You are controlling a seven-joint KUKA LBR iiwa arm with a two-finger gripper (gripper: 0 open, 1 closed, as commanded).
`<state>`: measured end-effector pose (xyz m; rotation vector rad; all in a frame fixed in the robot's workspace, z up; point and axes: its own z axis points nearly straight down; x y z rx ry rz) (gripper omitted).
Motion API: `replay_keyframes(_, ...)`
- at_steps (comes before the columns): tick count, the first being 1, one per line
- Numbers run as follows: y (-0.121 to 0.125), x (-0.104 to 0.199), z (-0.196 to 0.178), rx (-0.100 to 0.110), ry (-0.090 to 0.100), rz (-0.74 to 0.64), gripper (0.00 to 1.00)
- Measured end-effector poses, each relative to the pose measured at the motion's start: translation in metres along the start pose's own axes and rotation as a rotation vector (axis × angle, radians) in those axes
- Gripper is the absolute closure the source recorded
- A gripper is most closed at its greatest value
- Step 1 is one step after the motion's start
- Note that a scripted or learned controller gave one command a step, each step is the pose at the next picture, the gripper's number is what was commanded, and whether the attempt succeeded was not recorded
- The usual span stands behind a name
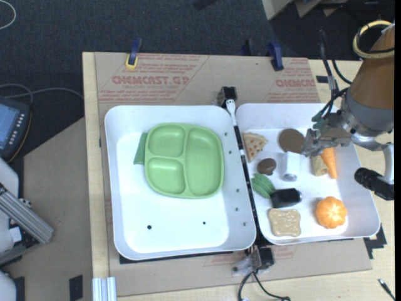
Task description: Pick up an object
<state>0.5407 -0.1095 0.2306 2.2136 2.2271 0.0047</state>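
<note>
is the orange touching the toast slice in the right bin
Apart. The camera view shows bare white bin floor between the orange and the toast slice.
</note>
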Motion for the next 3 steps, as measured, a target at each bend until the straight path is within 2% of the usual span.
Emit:
replay_keyframes(1,0.005,0.051,0.010,0.006,0.002,0.000,1.00)
replay_keyframes(2,0.028,0.108,0.005,-0.001,0.000,0.000,1.00)
replay_keyframes(3,0.033,0.129,0.011,0.001,-0.002,0.003,1.00)
